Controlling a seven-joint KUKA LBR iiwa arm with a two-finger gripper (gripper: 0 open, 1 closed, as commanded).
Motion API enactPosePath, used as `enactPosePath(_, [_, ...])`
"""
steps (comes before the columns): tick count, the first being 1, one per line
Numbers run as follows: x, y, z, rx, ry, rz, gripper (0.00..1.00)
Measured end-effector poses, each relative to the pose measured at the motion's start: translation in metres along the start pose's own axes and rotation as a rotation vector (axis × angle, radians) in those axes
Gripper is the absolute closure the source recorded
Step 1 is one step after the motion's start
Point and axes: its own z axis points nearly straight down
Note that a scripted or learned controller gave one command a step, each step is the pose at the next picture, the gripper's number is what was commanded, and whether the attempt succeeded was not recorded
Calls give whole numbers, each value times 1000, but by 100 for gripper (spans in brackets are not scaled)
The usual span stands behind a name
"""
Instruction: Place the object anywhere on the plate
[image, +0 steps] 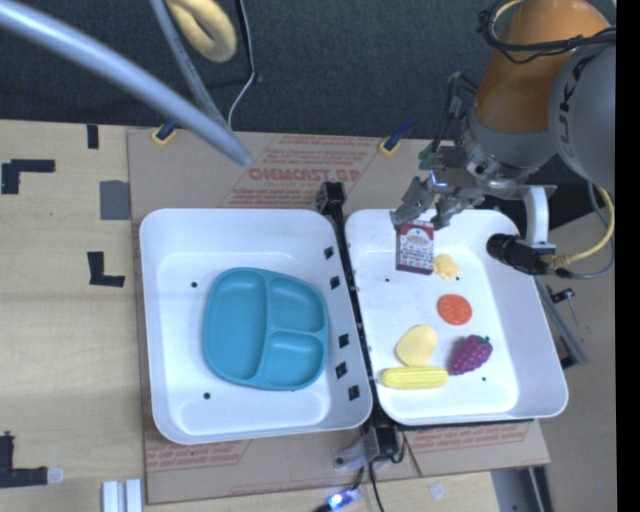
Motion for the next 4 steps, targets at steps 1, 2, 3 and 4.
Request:
enactPosePath(1, [47, 1, 23, 2, 0, 0, 100])
enactPosePath(2, [99, -6, 28, 1, 0, 0, 100])
enactPosePath(3, [143, -19, 38, 2, -1, 0, 100])
enactPosePath(4, [195, -26, 73, 5, -1, 0, 100])
